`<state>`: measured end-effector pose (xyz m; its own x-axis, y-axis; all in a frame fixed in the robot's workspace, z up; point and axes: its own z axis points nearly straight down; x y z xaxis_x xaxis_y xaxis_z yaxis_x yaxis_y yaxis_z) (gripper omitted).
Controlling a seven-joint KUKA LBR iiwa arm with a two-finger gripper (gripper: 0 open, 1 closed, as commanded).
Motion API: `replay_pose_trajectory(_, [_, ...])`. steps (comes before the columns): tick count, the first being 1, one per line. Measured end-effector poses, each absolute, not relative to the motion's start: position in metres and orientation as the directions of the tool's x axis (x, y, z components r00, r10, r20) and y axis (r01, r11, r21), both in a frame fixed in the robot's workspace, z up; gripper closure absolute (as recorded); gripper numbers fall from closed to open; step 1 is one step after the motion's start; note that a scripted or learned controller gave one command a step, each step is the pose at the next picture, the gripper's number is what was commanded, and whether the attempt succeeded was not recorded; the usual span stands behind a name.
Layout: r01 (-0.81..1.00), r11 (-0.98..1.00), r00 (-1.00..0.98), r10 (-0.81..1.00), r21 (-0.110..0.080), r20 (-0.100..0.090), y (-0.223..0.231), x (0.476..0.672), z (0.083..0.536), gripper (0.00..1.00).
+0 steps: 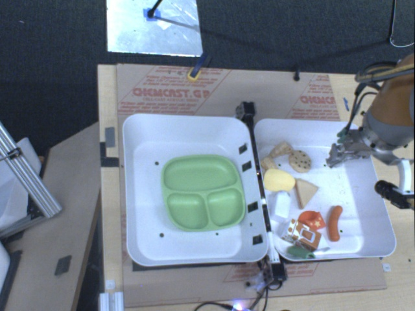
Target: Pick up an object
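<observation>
Far to the gripper's left, in the left bin (136,173), lies a green divided tray (202,192), well apart from anything the arm could take now. Nearer, across the divider in the right bin (382,238), the toy foods are heaped: a cookie (299,160) and a tan piece (280,150) just left of the gripper, a yellow lump (279,179) and a wedge (305,190) left and below it, and lower still a red piece (312,219), a small box (302,235) and a sausage (334,223). The gripper (338,153) hangs at the bin's upper right over bare floor, holding nothing; whether it stands wide or narrow I cannot tell.

The cookie looks the closest candidate, but it is flat and would be hard to pinch. The sausage, lying alone below the gripper, seems the safer choice: come down with the fingers straddling its narrow width, centred along its length, and close only once low enough.
</observation>
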<state>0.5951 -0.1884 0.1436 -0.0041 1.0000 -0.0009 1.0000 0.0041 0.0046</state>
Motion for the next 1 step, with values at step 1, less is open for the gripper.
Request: replay_pose_trajectory(1, [1.000,0.004,-0.004,1.000,0.007,-0.002,-0.1914,0.5929,0.2072,1.00])
